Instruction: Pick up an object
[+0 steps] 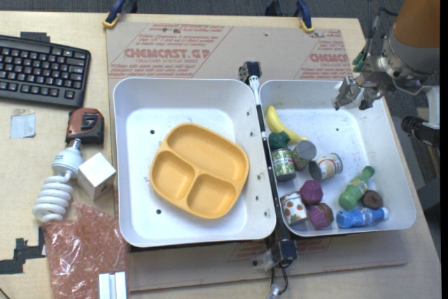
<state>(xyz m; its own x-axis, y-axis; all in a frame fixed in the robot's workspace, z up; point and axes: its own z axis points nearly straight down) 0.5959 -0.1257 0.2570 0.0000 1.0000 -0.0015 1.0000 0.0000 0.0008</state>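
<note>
My gripper (353, 99) hangs over the far right corner of the right bin (378, 129), fingers spread apart with nothing between them. Below it in that bin lie several small objects: a yellow banana (274, 122), a green can (283, 163), a grey can (304, 152), a white-and-red can (327, 166), a green bottle (355, 188), a blue bottle (361, 218), two purple plums (311, 190) and a chocolate doughnut (372, 199). The gripper is above and apart from all of them.
The left bin (133, 122) holds a yellow divided plate (199, 171). Left of the bins lie a keyboard (42, 70), a tape measure (85, 126), a spiral light bulb (57, 185), a white cube (96, 175) and a pink bag (84, 248).
</note>
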